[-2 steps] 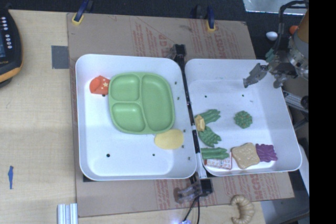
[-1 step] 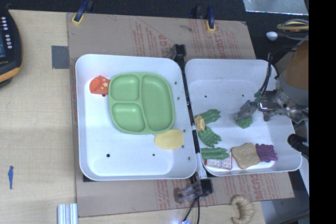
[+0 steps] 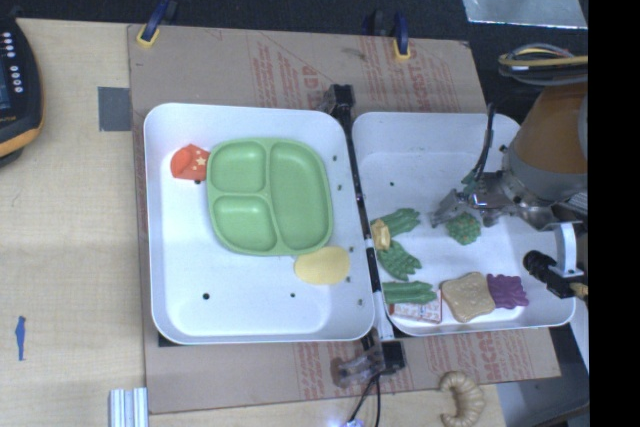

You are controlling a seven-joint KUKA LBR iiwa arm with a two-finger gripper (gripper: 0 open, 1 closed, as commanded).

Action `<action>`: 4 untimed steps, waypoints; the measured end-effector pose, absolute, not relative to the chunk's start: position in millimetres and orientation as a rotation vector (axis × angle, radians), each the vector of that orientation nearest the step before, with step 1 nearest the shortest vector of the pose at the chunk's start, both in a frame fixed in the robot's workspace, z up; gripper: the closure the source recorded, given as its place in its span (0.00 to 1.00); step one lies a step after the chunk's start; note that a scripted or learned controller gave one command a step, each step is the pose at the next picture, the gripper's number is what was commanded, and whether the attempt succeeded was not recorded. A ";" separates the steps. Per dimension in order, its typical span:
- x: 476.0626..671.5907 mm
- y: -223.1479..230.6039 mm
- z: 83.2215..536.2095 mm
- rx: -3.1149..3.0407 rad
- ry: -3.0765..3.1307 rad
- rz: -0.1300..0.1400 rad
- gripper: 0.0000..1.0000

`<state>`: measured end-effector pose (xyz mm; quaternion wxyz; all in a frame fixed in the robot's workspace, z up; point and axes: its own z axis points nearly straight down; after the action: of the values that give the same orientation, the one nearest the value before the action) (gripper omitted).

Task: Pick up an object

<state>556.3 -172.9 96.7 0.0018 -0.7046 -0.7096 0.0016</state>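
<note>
Looking down, we see our gripper (image 3: 462,211) in the right bin (image 3: 420,140), right beside a small green toy (image 3: 464,231), but we cannot tell if it holds it.

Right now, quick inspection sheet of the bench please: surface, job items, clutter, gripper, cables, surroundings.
Surface: cardboard sheet under two white bins, held by blue clamps.
Job's things: left bin holds a green divided plate, a red piece and a yellow piece. Right bin holds green toy vegetables, a toast slice and a purple piece.
Clutter: a tan curled object on the cardboard below the right bin.
Gripper: gripper low over a green broccoli-like piece; grasp cannot be judged.
Cables: black cable on the arm; coiled cable top right.
Surroundings: pendant at left edge.
</note>
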 end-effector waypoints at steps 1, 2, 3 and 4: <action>555.7 -174.0 108.7 -2.211 -2.226 0.006 1.00; 555.7 -173.9 108.5 -2.210 -2.228 0.008 0.00; 499.5 -214.4 157.1 -2.221 -2.216 0.004 0.00; 507.9 -184.5 88.0 -2.207 -2.224 0.006 0.00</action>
<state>507.9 -184.5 88.0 0.0041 -0.7044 -0.7098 0.0018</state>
